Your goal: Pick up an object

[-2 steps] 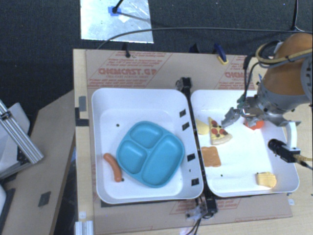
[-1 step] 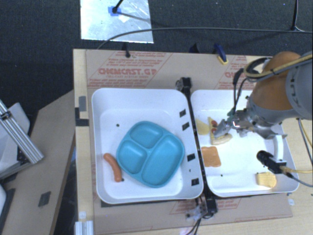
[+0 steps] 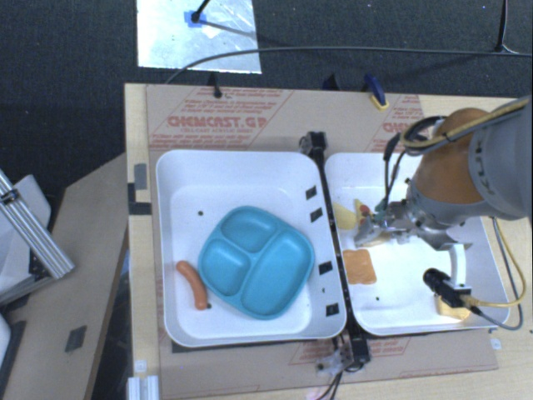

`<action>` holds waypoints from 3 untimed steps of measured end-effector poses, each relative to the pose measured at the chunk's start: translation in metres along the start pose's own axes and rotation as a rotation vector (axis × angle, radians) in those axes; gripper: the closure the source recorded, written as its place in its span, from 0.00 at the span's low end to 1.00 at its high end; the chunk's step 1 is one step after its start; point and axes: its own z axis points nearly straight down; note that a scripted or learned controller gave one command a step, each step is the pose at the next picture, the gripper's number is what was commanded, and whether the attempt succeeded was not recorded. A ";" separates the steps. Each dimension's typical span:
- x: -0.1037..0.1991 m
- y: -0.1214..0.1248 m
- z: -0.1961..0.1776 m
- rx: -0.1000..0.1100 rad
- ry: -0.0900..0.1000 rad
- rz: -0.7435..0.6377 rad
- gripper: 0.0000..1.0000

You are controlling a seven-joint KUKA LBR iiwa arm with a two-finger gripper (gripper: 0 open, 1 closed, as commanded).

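Note:
My gripper (image 3: 372, 230) hangs low in the right bin (image 3: 400, 319), near its left wall. Just below it lies a flat orange square (image 3: 360, 267). A pale yellow piece (image 3: 345, 217) lies to its upper left, and a small piece with red and green on it (image 3: 365, 211) sits right by the gripper's tip. The gripper's body hides whatever is directly beneath it. Nothing can be made out held by it.
The left bin (image 3: 241, 163) holds a blue divided plate (image 3: 254, 261) and an orange sausage (image 3: 193, 284) at its lower left. A yellow piece (image 3: 454, 311) lies at the right bin's lower right corner. The arm's orange wrist (image 3: 450, 169) covers the right bin's upper right part.

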 end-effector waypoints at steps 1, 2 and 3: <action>0.000 0.001 0.018 -0.002 -0.001 0.000 0.00; 0.000 0.002 0.006 -0.006 -0.001 0.000 1.00; 0.001 0.002 -0.037 -0.007 -0.002 -0.002 1.00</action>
